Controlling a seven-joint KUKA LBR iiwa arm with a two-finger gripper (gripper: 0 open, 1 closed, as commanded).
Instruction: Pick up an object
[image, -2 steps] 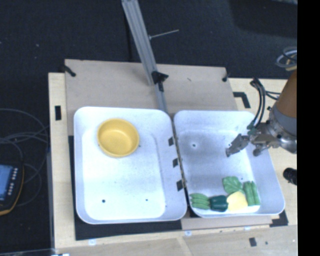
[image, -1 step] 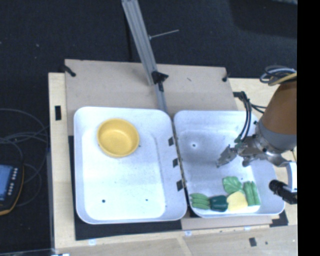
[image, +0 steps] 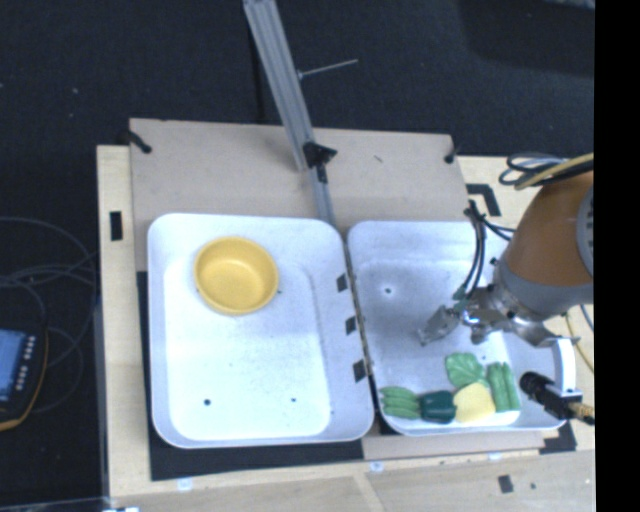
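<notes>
Nearest the camera, along the front wall of the right bin (image: 400, 250), the toy foods lie packed together: a green piece (image: 399, 401) at the left, a dark green block (image: 437, 406) touching it, a yellow piece (image: 474, 403) beside that, a striped green piece (image: 503, 385) at the right and a light green piece (image: 462, 366) just behind them. Any of these could serve as the object to pick. Just beyond the pile hangs the gripper (image: 440, 326), over bare bin floor; whether the jaws are apart or together cannot be told from this angle, and nothing shows between them. The risk, as I judge it, is a descent here closing on nothing, since the jaws sit behind the pile, not over it. If they shift forward, the crowding could make them nudge two pieces or pinch against the bin wall. Farther left, the yellow bowl (image: 236, 275) sits alone in the left bin (image: 170, 400), well apart from the arm.
</notes>
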